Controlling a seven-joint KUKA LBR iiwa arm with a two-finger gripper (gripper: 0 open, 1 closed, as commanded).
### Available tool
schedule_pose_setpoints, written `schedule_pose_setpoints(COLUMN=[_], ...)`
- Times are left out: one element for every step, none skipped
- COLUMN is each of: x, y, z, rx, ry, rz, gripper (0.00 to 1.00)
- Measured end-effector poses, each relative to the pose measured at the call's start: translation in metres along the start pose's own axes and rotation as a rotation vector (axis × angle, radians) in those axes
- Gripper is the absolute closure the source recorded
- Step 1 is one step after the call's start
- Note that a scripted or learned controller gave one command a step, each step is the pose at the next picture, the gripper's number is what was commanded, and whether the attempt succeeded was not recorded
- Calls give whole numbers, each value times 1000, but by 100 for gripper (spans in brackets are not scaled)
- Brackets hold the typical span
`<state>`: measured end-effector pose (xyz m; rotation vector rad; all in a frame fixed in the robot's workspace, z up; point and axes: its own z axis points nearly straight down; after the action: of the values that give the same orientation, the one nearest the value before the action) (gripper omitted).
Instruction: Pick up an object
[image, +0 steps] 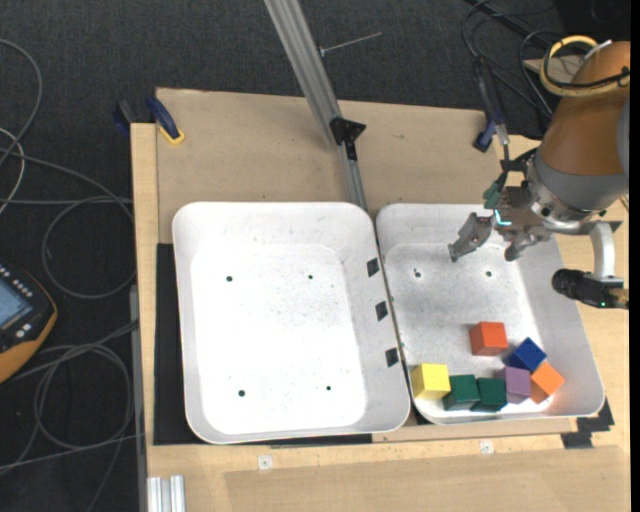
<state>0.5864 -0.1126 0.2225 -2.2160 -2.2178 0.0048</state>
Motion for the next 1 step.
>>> schedule_pose_setpoints(x=[0], y=[1], z=[-3], rx=[-6], ry=[-1], rz=[0], gripper=[0])
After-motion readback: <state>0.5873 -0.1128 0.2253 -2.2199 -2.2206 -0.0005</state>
